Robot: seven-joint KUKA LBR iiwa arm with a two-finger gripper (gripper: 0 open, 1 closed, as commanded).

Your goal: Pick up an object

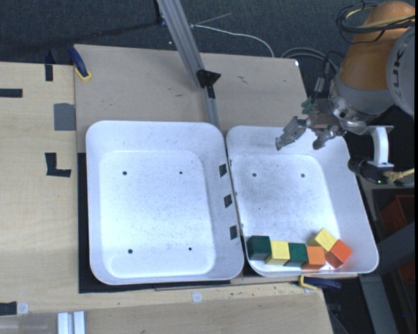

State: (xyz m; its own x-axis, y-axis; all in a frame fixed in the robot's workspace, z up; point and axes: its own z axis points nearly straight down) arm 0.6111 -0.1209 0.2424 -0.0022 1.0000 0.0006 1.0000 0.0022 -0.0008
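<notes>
Approach step, nothing grasped yet — gripper (pixel 305 136) hangs spread open & empty over right bin's (pixel 359 193) upper edge; blocks (pixel 297 250) sit lower right — next: descend onto 1.

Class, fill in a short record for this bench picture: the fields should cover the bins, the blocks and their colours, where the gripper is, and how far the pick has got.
bins: two shallow white plastic bins side by side, left bin and right bin
blocks: small cubes in a row along the right bin's near edge
block colours: dark green block, yellow, green, orange, yellow, orange-red
gripper: two-finger gripper, open, over the right bin's far edge
gripper load: nothing between the fingers
task stage: no block picked yet
</notes>
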